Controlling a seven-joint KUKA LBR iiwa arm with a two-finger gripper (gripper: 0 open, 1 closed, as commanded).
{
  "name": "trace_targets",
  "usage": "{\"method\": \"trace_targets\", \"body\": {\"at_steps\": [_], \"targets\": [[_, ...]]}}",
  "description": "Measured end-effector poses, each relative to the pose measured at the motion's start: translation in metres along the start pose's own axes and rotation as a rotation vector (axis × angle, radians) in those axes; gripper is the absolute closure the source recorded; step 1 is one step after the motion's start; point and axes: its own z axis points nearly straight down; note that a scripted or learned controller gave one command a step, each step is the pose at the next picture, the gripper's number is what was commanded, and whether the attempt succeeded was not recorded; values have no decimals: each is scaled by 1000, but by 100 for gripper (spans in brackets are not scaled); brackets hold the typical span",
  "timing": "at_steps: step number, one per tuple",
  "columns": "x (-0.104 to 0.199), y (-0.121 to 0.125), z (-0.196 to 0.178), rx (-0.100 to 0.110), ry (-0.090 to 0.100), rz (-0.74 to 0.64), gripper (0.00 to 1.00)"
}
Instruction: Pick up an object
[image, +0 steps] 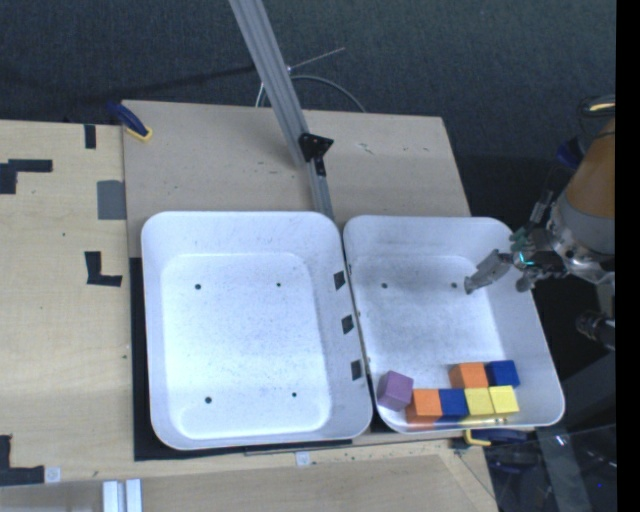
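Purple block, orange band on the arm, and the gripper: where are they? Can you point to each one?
purple block (397, 388): camera view, on its top face.
orange band (601, 178): camera view, on the middle of its visible side.
gripper (487, 272): camera view, at the fingertips.

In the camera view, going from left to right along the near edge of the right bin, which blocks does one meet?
In the right bin: purple block → lower orange block → lower blue block → two yellow blocks and. A second orange block and a second blue block lie behind, overlapping in order.
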Motion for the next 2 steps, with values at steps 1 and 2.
{"method": "trace_targets", "body": {"at_steps": [1,2], "targets": [[34,8,69,7,1,-1,0],[72,12,93,4,0,-1,0]]}}
